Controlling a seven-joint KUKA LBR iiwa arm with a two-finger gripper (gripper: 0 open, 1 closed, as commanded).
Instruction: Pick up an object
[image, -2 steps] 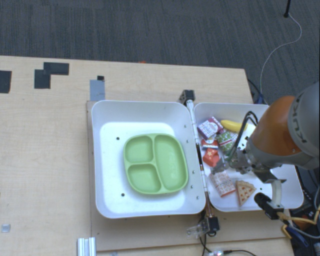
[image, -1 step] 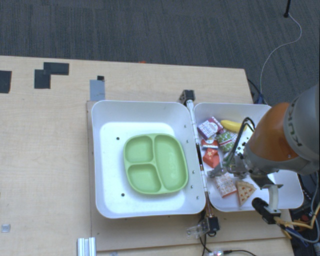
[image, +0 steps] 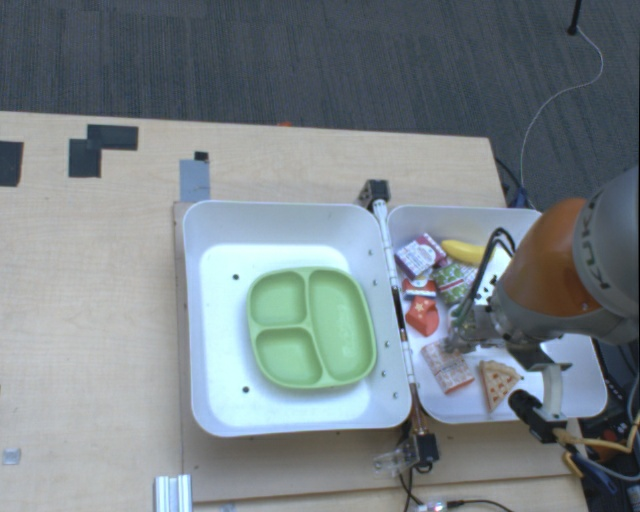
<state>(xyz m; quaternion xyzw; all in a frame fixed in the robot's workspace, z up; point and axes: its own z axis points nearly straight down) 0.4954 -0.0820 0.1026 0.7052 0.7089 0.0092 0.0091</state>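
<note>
Camera view: the gripper (image: 462, 338) hangs low in the right bin (image: 590, 395); I cannot tell its grip. The red toy (image: 422, 316) lies at its nine o'clock. Best drop straight, then squeeze gently.

Arm (image: 570, 270) reaches in from the right — wrist bent downward.

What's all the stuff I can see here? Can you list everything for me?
Bins: two, white, side by side on the bench.
Divided plate: one, light green, in the left bin.
Banana: one, yellow, top of the right bin.
Purple packet: one, right bin, beside the banana.
Red toy: one, right bin, near the divider.
Card: one, pale with red print, lower right bin.
Pizza slice: one, tan, right of the card.
Arm: one, grey and orange, over the right bin.
</note>
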